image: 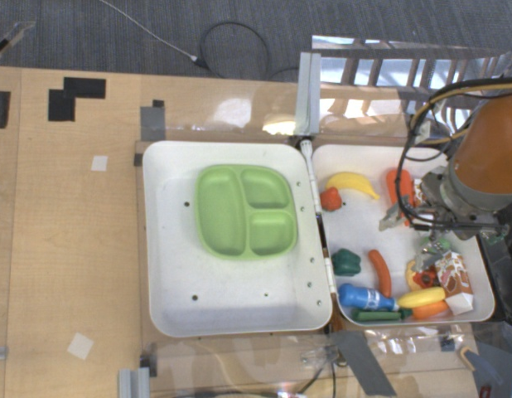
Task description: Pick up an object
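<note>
Our end effector (428, 232), its grip state impossible to tell, hovers over the right bin (355, 210); we should descend squarely on an isolated toy like the sausage (379, 272).

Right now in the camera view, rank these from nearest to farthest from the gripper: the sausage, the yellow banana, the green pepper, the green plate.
Measured from the gripper, low in the right bin:
1. Sausage, just to its left, in the right bin.
2. Green pepper and yellow banana, both further left in that bin, too close to call.
3. Green plate, in the left bin.
</note>
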Controlling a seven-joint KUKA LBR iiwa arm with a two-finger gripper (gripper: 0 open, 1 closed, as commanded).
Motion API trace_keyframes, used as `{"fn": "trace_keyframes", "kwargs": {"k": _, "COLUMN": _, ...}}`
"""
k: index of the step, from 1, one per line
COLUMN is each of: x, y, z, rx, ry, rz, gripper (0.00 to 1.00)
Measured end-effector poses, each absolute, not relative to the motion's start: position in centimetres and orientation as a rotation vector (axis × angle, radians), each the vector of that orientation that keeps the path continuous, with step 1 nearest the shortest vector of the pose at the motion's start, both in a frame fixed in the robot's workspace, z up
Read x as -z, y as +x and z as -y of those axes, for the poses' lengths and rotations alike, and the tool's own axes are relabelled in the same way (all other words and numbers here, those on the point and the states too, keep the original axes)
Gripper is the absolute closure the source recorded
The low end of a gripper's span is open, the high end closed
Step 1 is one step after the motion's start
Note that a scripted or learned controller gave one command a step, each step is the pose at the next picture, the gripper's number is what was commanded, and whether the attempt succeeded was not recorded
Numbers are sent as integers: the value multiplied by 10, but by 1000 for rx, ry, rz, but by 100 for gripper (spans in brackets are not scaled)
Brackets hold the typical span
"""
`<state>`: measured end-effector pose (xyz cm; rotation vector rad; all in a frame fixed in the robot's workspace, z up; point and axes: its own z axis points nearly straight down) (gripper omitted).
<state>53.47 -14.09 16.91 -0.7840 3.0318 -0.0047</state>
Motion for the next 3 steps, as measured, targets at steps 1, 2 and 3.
{"fn": "trace_keyframes", "kwargs": {"k": 1, "x": -105, "y": 516, "z": 114, "rx": 20, "ry": -674, "rz": -3042, "gripper": 0}}
{"fn": "trace_keyframes", "kwargs": {"k": 2, "x": -91, "y": 509, "z": 94, "rx": 14, "ry": -573, "rz": -3066, "gripper": 0}}
{"fn": "trace_keyframes", "kwargs": {"k": 3, "x": -91, "y": 538, "z": 85, "rx": 8, "ry": -564, "rz": -3073, "gripper": 0}}
